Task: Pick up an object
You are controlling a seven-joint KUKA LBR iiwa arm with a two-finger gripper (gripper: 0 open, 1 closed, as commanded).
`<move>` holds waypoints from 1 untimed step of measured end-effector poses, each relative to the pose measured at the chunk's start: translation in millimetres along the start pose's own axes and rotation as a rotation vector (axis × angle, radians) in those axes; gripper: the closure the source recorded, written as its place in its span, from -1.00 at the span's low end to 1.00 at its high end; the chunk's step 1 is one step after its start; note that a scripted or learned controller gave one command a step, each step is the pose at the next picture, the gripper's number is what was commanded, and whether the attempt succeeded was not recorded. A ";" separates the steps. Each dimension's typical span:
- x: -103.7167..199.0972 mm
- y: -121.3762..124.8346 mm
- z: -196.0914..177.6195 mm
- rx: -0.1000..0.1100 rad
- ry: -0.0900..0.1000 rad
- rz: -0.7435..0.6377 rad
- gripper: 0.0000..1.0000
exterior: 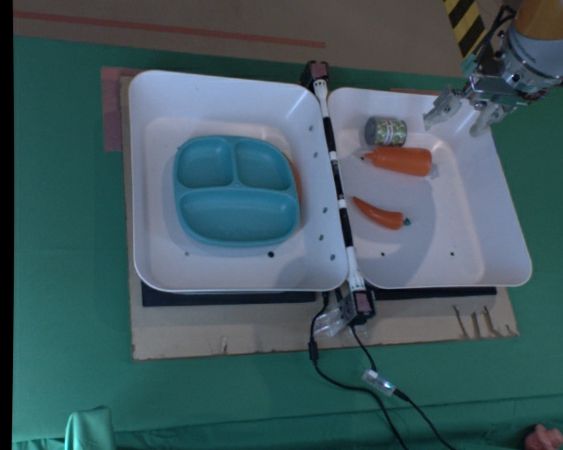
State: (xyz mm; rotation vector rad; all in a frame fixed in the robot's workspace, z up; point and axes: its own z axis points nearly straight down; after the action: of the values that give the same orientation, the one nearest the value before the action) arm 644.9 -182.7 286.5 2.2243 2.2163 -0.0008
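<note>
From your overhead camera, the green-covered worktop (66, 251) stretches across the frame, carrying a sheet of brown cardboard (225, 340) on which two shallow white bins sit side by side. At centre left, the left bin (155, 111) holds a teal divided plate (236, 191) with three compartments, lying flat in the middle of the bin floor. A black-and-white hinged rail (338, 190) runs down the seam between the bins, and from its lower end a black cable (357, 382) trails toward the bottom edge of the frame.

Right of centre, the right bin (497, 242) holds the three things you could pick. A small can with a green label (386, 131) lies on its side near the bin's upper left corner. Just below it, an orange carrot (399, 161) lies lengthwise, close to the can. Lower still, apart from the carrot, a smaller orange-red chili pepper (379, 215) lies at a slant with its green stem pointing lower right.

At the upper right of the frame, the arm (549, 17) reaches in, its orange band showing above the wrist. The gripper (460, 113) hangs over the upper right edge of the right bin, well to the right of the can. Its fingers (438, 110) are spread apart, with nothing between them.

Yellow-and-black hazard tape (460, 7) marks the floor at top right.
</note>
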 end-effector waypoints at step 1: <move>7.4 20.8 80.0 0.006 -0.001 0.000 -1.00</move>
State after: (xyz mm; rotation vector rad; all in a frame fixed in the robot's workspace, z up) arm 665.8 -175.5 206.6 2.2263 2.2192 -0.0087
